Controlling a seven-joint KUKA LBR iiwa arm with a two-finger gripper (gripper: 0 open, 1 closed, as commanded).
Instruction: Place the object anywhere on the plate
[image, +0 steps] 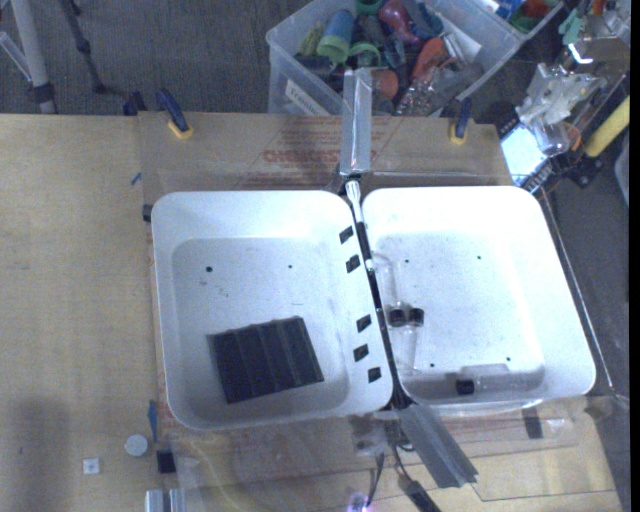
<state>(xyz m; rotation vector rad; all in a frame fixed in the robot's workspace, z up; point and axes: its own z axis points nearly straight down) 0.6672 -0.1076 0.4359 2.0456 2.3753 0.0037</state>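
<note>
Left bin (170, 225) – black ribbed plate (265, 358), flat on floor, near front wall.
Right bin (560, 290) – small dark object (405, 317), just beside central divider (362, 262), well apart from plate.
Same bin, front edge – clear plastic piece (495, 377).
Gripper (562, 92) – upper right, outside both bins; whether apart or together cannot be told.

Two bins sit side by side mid-frame on the bench (70, 250); the left bin (162, 300) meets the right bin (565, 320) along the centre; the plate (266, 358) lies flat in the left bin, toward its lower wall; a small piece (405, 317) lies in the right bin, just beside its left wall; a second piece (465, 385) lies near that bin's lower wall; a tub (290, 70) stands behind the bins, top centre.
</note>
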